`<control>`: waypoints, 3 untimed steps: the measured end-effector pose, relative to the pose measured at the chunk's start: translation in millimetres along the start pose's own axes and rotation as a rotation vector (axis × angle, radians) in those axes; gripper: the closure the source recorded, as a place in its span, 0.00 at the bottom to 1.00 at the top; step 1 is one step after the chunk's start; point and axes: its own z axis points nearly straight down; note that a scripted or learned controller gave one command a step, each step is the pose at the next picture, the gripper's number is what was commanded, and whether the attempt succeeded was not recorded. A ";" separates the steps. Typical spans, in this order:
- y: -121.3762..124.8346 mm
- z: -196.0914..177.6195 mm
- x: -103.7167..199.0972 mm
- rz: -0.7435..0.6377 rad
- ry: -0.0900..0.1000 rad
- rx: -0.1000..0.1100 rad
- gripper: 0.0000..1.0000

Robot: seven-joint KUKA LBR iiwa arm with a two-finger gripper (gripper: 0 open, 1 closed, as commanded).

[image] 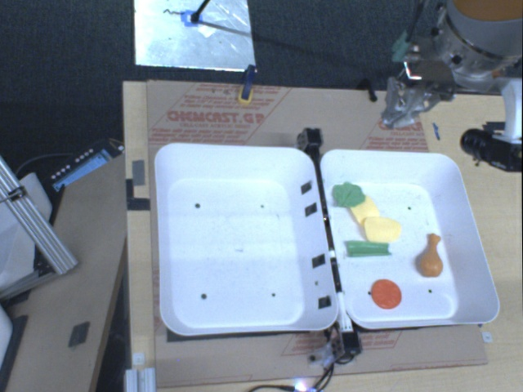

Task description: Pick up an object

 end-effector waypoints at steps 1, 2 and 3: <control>-10.9 27.0 62.0 -0.020 0.005 0.002 1.00; -17.4 42.1 -13.4 -0.005 0.001 -0.001 1.00; -6.2 28.6 84.0 -0.024 0.007 -0.003 1.00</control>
